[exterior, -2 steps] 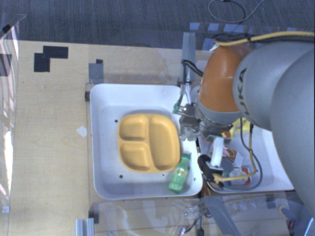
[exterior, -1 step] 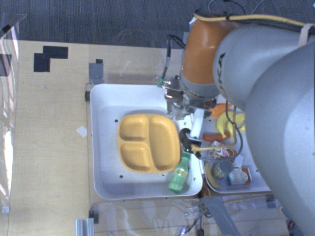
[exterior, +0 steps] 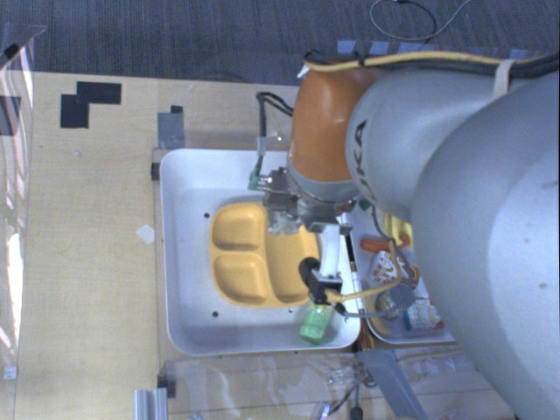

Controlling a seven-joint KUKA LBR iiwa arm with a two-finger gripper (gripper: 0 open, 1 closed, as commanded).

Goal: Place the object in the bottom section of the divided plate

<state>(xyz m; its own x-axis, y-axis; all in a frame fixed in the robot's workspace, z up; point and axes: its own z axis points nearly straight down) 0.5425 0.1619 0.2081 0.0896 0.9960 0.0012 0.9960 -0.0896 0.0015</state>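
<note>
Green block (exterior: 317, 322) sat in the near right corner of the left bin (exterior: 179, 261), just beside the rim of the yellow divided plate (exterior: 241, 274). My gripper (exterior: 296, 224) hung over the plate's right side, and honestly I couldn't tell if it was open or closed. Figured I'd have to come down square on the block, then let go low over the bottom section so it wouldn't bounce out

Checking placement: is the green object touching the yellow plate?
Cannot tell. The camera view shows the green object beside a corner of the yellow plate, but the arm covers where they would meet.
</note>
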